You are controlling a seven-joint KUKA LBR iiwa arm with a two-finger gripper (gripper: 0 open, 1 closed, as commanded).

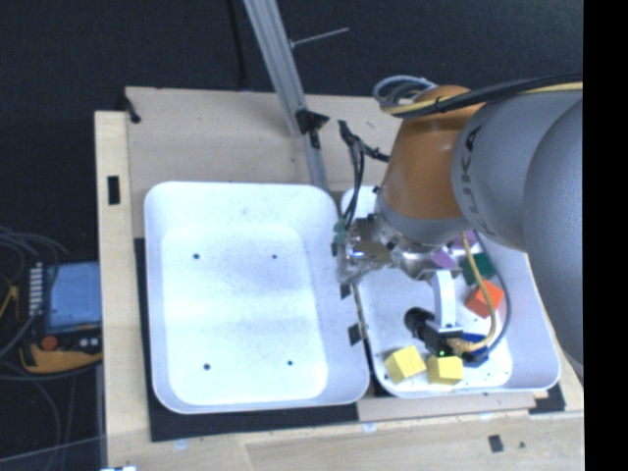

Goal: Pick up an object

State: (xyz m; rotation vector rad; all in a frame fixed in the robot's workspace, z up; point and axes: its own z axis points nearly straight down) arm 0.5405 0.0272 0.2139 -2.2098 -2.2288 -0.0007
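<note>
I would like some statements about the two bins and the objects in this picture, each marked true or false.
1. Two yellow blocks lie near the front edge of the right bin. True.
2. The objects are in the left bin. False: they lie in the right bin.
3. The arm is above the right bin. True.
4. An orange object lies in the right bin. True.
5. The yellow blocks sit at the bin's far edge. False: they are at the near edge.
</note>
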